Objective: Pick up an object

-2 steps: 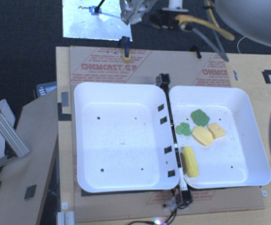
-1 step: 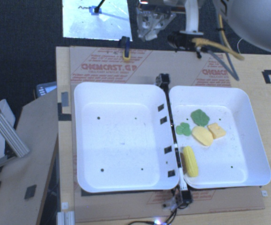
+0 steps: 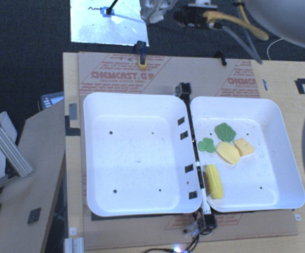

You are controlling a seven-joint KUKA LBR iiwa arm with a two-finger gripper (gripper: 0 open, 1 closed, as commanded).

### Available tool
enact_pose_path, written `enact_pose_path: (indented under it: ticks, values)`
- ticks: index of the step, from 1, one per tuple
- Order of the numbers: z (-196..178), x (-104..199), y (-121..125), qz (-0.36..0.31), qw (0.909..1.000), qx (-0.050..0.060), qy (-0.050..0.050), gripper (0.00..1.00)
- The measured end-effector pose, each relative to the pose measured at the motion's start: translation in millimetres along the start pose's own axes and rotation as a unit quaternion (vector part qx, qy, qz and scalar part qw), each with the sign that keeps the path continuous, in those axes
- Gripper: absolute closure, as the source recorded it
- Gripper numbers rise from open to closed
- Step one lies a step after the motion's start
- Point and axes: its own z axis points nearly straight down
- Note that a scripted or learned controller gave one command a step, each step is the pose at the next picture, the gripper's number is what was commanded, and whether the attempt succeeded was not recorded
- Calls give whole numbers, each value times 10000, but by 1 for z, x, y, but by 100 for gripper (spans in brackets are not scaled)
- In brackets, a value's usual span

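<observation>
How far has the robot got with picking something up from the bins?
Nothing looks done yet. The corn cob, yellow piece, cheese block and two green pieces all lie in the right bin. The hand is up beyond the bench, away from both bins. The reach, grasp and lift are all left.

You have two white bins on the counter: left bin [image 3: 136,152], right bin [image 3: 278,194]. Count in the right bin: two green pieces [image 3: 225,132] [image 3: 206,145], three yellow pieces: corn cob [image 3: 214,181], rounded lump [image 3: 228,153], small block [image 3: 243,147]. Five objects total.
</observation>
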Motion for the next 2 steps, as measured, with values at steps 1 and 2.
enact_pose_path:
  ticks: [1, 2]
  values:
    - [36, -63, 16, 49, 10000, 39, -23, 100]
    - [2, -8, 15, -1, 10000, 13, -5, 100]
